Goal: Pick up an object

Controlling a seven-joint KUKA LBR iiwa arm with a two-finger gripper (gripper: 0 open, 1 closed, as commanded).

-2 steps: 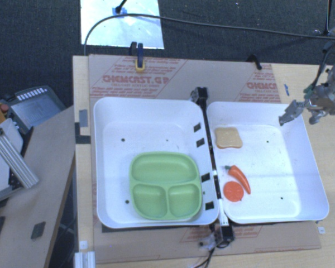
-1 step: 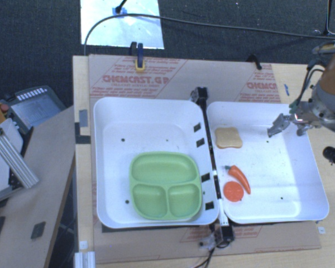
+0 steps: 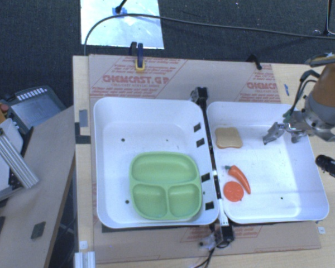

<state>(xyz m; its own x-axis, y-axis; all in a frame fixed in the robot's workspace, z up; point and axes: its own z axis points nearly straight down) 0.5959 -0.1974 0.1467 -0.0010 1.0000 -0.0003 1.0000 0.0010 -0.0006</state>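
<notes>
In the right bin [image 3: 301, 205] a tan slice of bread [image 3: 228, 138] lies at the far left corner. An orange carrot [image 3: 239, 177] lies nearer the front, with a round red-orange slice [image 3: 233, 191] touching its lower end. My gripper [image 3: 281, 137] hangs over the right bin's far right part, to the right of the bread and apart from it. Its fingers stand open and hold nothing. The grey arm with its orange band [image 3: 329, 91] comes in from the right edge.
A green three-compartment plate [image 3: 166, 185] rests in the front of the left bin [image 3: 109, 149]. A black divider with clips [image 3: 207, 149] runs between the bins. A yellow clamp [image 3: 139, 65] sits at the bench's far edge, and equipment stands at the left.
</notes>
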